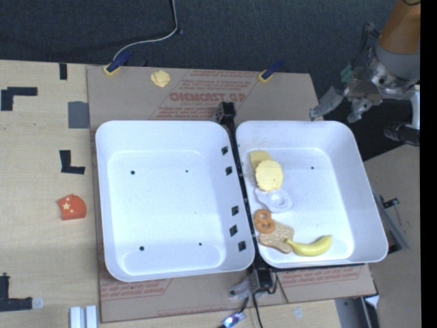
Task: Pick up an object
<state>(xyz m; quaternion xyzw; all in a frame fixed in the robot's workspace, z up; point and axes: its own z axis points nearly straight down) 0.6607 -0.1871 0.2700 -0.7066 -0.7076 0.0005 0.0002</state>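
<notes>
Two shallow white bins sit side by side on a cardboard sheet, and reading from the left: a small red piece (pixel 72 207) lies out on the bare bench, well apart from everything, and a yellow scrap (pixel 160 78) rests on the cardboard above the bins, both outside the working area and probably strays. The left bin (pixel 109 183) offers wide open floor, a likely drop zone. In the right bin (pixel 355 183) all the items crowd the left wall by the centre divider: a pale yellow round piece (pixel 268 175), a white ring-like piece (pixel 276 200) just below it, an orange pretzel shape (pixel 263 219), a tan cookie-like piece (pixel 276 236) and a banana (pixel 313 245) lying along the bottom edge. That clustering leaves the bin's right half free for an approach, though the wall and touching neighbours cramp any grasp; the banana looks the most exposed candidate. The gripper (pixel 339 104) hangs above the bin's upper right corner, outside the rim, its fingers spread and grasping nothing.
</notes>
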